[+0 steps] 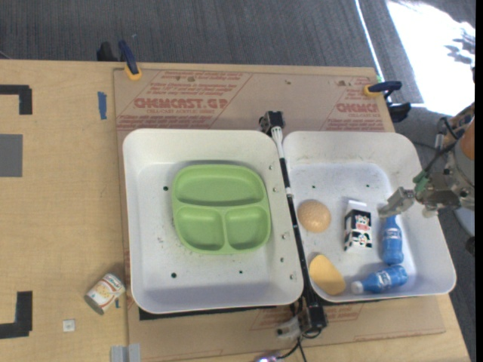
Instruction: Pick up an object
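Observation:
The right bin [339, 153] holds several items. These are a tan round roll [314, 215], a small black-and-white carton [358, 228] standing upright, and a yellow-orange wedge [327, 274]. There is also a blue bottle [391, 240] and a second blue bottle [381, 280] lying along the front wall. My gripper [398, 200] hangs over the bin's right side, just above the top of the first blue bottle and right of the carton. Nothing shows in its grasp. The left bin [143, 202] holds a green divided plate [221, 207].
Both bins rest on a cardboard sheet [226, 96] held by a clamp [130, 60] at the back left and another clamp [383, 89] at the back right. A small box [104, 292] lies on the bench left of the bins. A cable connector [272, 121] sits at the back between the bins.

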`<state>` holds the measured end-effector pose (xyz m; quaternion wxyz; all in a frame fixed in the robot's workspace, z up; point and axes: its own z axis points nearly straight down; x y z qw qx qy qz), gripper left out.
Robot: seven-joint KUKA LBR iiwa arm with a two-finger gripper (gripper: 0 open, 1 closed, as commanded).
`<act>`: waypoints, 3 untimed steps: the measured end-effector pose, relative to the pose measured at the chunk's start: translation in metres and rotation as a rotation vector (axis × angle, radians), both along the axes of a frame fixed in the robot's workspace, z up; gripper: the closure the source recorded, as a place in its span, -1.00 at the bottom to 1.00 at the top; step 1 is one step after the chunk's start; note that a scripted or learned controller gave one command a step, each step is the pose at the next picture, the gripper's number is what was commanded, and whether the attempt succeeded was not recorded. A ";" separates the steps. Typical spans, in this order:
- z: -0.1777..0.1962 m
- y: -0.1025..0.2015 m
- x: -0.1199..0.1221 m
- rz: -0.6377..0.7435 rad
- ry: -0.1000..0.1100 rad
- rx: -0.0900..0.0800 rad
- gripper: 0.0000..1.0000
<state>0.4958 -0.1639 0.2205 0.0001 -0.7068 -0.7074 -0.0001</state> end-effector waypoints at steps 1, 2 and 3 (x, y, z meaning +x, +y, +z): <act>-0.135 0.024 0.029 0.035 -0.005 -0.001 -1.00; -0.123 0.023 0.030 0.033 -0.009 -0.003 1.00; 0.007 0.076 0.015 -0.223 -0.001 0.000 1.00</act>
